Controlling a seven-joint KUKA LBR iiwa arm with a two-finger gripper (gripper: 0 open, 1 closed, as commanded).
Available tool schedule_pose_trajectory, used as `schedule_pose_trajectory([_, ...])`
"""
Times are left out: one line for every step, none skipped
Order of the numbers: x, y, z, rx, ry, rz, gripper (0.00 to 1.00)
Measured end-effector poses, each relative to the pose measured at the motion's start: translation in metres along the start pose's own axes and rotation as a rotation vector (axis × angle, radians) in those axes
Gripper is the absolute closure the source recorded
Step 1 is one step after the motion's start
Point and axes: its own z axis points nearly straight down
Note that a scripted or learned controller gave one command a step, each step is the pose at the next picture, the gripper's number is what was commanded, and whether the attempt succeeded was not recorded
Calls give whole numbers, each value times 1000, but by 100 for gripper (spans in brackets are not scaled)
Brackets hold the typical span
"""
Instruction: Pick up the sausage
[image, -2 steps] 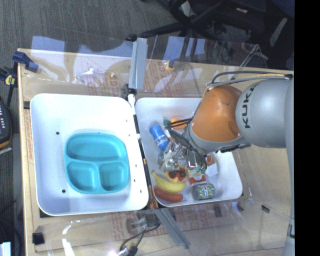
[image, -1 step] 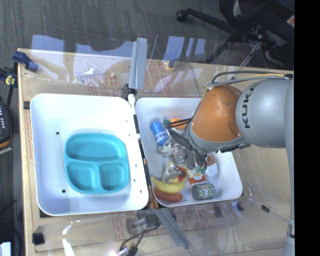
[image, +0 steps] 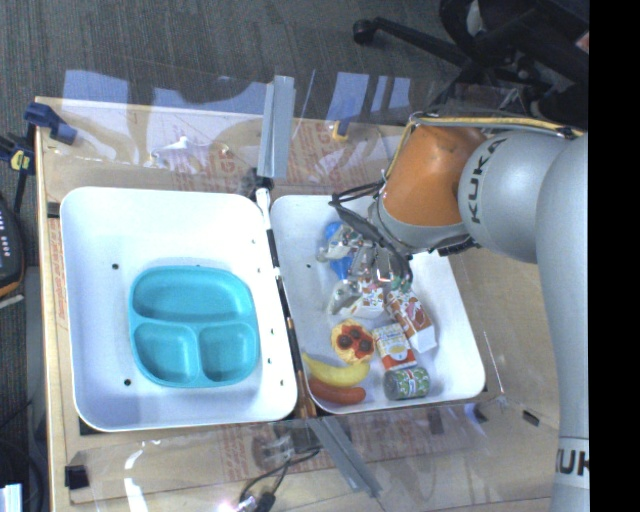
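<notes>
The gripper (image: 362, 268) hangs low in the right bin (image: 462, 330) among cluttered small items; whether it is apart or together cannot be told. The sausage (image: 337, 393) lies well below it at the bin's near edge, touching a banana (image: 337, 372). "KUKA" is printed on the arm (image: 520, 195).

Two bins sat side by side on the worktop (image: 150, 455). Left bin (image: 90, 300) held a divided tray (image: 192, 325). In the right bin (image: 460, 345), sausage (image: 338, 393) lay at the near edge, banana (image: 335, 372) just behind it, can (image: 405, 382) to their right.
</notes>
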Motion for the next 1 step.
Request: schedule_pose_trajectory([65, 67, -44, 1, 3, -8, 0])
